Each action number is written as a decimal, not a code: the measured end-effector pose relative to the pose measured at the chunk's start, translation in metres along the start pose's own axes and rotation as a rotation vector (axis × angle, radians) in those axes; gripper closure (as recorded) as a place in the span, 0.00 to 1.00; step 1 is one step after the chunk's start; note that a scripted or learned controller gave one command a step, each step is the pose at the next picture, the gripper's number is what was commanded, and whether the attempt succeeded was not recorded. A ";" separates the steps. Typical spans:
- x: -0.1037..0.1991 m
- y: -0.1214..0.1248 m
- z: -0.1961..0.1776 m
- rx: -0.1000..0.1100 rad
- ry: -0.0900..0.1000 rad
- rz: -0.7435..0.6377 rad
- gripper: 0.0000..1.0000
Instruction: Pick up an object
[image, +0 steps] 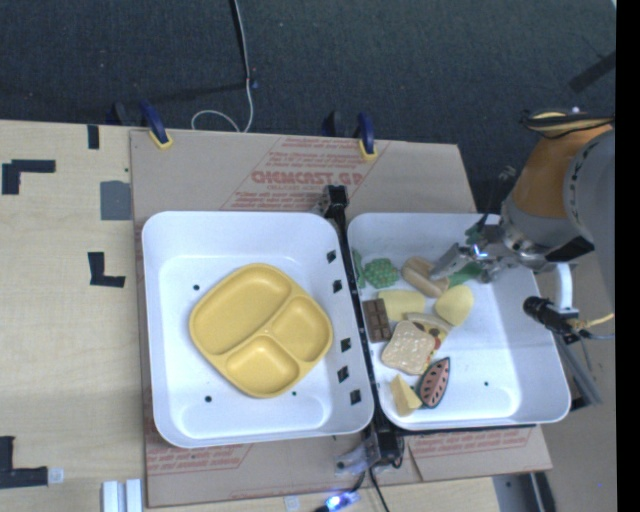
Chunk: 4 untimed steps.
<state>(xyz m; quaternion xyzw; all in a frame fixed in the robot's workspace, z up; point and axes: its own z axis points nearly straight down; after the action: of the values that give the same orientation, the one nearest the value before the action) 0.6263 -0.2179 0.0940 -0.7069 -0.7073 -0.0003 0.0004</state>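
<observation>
The pincer (452, 264) hangs low in the right bin (500, 400), fingers spread narrowly and holding nothing. The tan cylinder (424, 276) lies just at its tips, with the yellow piece (455, 304) directly below. Risk: in this crowded pile, closing may nudge the cylinder aside or pinch two items.

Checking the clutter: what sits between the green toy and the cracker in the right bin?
In the camera view, a chocolate bar and a pale yellow piece lie between the green toy and the cracker.
</observation>
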 end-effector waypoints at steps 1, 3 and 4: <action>0.048 -0.062 0.005 -0.014 -0.005 0.003 0.00; 0.052 -0.060 -0.002 -0.004 0.008 -0.002 0.00; 0.052 -0.001 0.007 -0.001 0.000 -0.002 0.00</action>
<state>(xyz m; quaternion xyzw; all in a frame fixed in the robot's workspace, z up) 0.6251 -0.1661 0.0866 -0.7062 -0.7080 -0.0007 -0.0002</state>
